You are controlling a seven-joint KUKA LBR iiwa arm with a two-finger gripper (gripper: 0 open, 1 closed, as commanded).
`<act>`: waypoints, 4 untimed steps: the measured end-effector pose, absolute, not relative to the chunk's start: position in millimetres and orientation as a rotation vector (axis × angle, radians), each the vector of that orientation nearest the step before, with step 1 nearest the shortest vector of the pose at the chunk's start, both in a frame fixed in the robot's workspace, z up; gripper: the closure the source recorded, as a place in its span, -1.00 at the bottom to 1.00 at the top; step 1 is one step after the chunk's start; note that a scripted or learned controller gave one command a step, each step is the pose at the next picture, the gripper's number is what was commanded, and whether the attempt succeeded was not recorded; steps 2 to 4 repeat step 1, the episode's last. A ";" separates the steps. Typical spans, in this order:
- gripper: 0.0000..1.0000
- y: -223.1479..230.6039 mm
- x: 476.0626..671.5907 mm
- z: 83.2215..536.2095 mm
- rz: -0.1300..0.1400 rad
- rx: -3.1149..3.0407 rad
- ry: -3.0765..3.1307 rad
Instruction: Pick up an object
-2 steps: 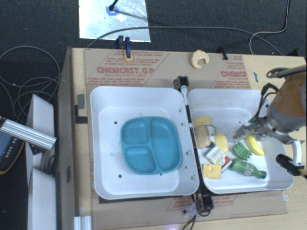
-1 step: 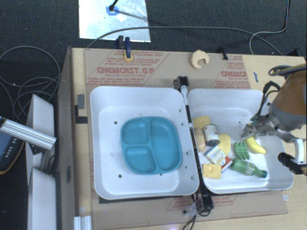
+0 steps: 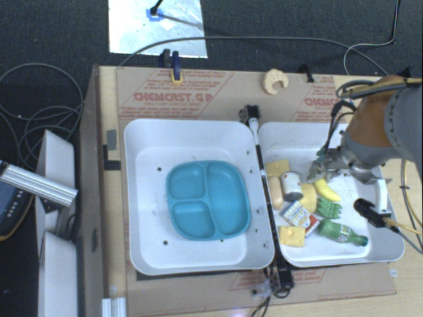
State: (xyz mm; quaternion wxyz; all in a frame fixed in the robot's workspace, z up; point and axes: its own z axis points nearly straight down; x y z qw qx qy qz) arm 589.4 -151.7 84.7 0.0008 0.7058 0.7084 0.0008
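Observation:
My gripper (image 3: 319, 171) hangs low over the right bin (image 3: 301, 137), reaching in from the right. Just below it lies a yellow banana (image 3: 326, 190). To its left are a small can (image 3: 291, 185) and a pale yellow block (image 3: 277, 168). Nearer the front sit a green leafy toy (image 3: 328, 208), a green bottle (image 3: 342, 232) on its side, a white packet (image 3: 295, 212) and a yellow wedge (image 3: 292, 236). Nothing shows in the gripper's hold.
The left bin (image 3: 152, 144) holds a blue divided plate (image 3: 207, 199). A tan croissant-shaped piece (image 3: 275, 80) lies on the cardboard behind the bins. Cables run across the dark floor at the left and the back.

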 end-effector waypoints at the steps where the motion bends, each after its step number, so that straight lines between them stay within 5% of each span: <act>1: 1.00 -55.4 605.3 186.0 0.008 2.213 2.226; 4: 1.00 -55.4 605.3 186.0 0.008 2.213 2.226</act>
